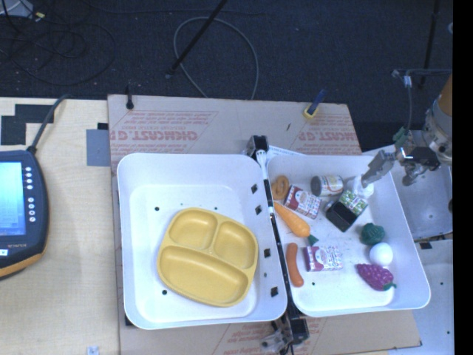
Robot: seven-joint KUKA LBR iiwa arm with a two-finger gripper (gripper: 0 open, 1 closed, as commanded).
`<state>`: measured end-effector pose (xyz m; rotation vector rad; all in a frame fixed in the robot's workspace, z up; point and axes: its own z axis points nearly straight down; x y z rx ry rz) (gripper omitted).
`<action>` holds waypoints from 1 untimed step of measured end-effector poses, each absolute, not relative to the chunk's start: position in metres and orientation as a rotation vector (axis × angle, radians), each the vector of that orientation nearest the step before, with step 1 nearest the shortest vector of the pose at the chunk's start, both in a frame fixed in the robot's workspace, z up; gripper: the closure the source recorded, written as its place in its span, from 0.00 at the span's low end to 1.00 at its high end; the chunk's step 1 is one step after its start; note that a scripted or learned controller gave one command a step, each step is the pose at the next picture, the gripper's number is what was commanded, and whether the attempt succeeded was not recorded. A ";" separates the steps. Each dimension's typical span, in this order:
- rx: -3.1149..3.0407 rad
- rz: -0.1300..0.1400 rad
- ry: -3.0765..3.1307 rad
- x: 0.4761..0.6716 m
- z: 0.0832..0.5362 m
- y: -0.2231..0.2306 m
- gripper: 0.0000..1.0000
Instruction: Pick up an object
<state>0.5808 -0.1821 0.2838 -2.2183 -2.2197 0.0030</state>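
The right bin point(411, 226) holds several small toy foods. Among them are an orange carrot point(292, 219), a red sausage point(294, 264), two red-and-white cartons point(302, 201) point(323, 258) and a small can point(327, 185). A black box with a green label point(346, 210), a green broccoli point(372, 233), a white egg point(381, 254) and purple grapes point(375, 276) lie further right. My gripper point(392, 171) hovers over the bin's far right corner, open, with nothing between its fingers. Its left finger point(375, 168) points toward the black box.
In the left bin point(140, 198) lies a yellow divided tray point(211, 256). A brown ring-shaped snack point(280, 187) sits by the divider between the bins. A handheld control pendant point(18, 209) rests on the bench at far left. Cables run across the dark floor behind.
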 end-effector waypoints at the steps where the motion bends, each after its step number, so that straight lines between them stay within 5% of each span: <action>1: -2.211 0.008 -2.218 0.608 0.152 -0.186 0.00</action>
